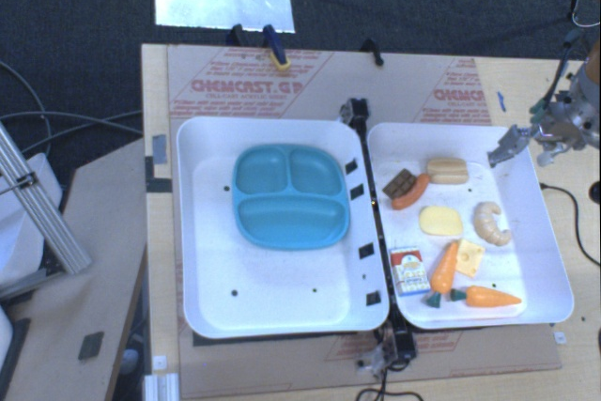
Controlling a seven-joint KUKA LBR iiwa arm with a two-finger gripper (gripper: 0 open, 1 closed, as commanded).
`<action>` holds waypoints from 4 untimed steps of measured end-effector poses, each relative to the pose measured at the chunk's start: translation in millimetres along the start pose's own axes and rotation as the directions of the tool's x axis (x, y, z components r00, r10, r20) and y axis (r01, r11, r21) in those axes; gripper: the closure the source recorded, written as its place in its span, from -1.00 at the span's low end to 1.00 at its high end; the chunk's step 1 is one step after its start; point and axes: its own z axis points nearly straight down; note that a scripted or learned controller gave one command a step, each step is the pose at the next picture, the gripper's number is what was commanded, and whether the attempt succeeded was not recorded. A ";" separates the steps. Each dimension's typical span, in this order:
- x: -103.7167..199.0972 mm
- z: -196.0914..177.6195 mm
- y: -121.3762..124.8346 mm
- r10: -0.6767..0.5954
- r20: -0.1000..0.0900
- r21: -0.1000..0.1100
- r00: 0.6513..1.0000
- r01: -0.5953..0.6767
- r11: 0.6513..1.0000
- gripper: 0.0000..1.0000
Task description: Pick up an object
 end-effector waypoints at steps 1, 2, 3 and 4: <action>11.1 162.9 -54.7 0.003 -0.002 0.004 1.000 -0.003 1.000 -1.00; 10.5 148.7 -51.9 0.002 0.001 -0.002 1.000 -0.002 1.000 1.00; 113.7 56.9 -28.6 -0.012 -0.004 -0.010 1.000 0.012 1.000 1.00; 188.4 59.5 -22.3 -0.009 -0.005 0.000 1.000 0.009 1.000 1.00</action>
